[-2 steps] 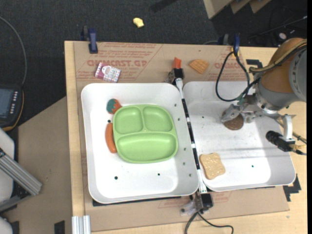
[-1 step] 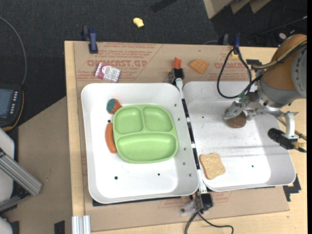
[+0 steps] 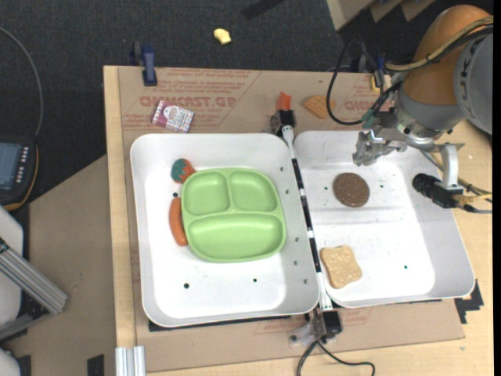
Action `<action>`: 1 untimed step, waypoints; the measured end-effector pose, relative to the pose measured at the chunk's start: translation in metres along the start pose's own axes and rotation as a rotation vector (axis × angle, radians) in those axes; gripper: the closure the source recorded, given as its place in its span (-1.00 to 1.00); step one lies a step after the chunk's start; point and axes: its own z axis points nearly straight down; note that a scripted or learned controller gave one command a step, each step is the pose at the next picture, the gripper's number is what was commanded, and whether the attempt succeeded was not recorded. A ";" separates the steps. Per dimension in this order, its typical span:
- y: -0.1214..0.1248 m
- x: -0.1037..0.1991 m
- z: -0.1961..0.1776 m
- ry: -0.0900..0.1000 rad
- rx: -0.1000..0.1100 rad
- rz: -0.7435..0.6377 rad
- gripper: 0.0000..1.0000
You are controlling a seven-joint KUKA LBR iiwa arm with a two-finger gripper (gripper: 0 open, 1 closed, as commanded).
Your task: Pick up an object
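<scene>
The gripper [image 3: 364, 155] hung over the upper part of the right bin [image 3: 438, 276], near that bin's far wall, on the grey arm [image 3: 438, 92] that reached in from the right. Nothing showed in its grasp, and whether it stood wide or narrow could not be told from this slanted view.

Closest to it lay a brown disc [image 3: 351, 189], flat on the bin floor just below the gripper and a little to its left, apart from it. Further down from the gripper, near the right bin's lower left corner, lay a tan slice [image 3: 341, 265] like a piece of toast, well apart from the disc. These were the 2 loose things in the bin under the gripper.

To the gripper's left, past the divide where the 2 bins met, sat the left bin [image 3: 156, 272]. A green plate [image 3: 232, 214] with 3 compartments lay in its upper middle. Beyond the plate's far left edge lay an orange sausage-shaped piece [image 3: 178, 220], lengthwise against the rim, and just above that a small teal and red piece [image 3: 182, 169] touched the plate's upper left corner.

Outside the bins, above and to the gripper's left, an orange clamp [image 3: 283, 100] sat at the top of the divide, with a tan scrap [image 3: 317, 106] just beside it on the cardboard sheet [image 3: 227, 84]. Much further left on that sheet lay a small pink and white packet [image 3: 172, 115], and a blue clamp [image 3: 146, 63] gripped the sheet's far edge. Furthest off, 1 yellow bit [image 3: 222, 35] lay on the dark floor.
</scene>
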 end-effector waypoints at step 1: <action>-0.003 -0.005 0.005 0.000 0.008 0.007 -1.00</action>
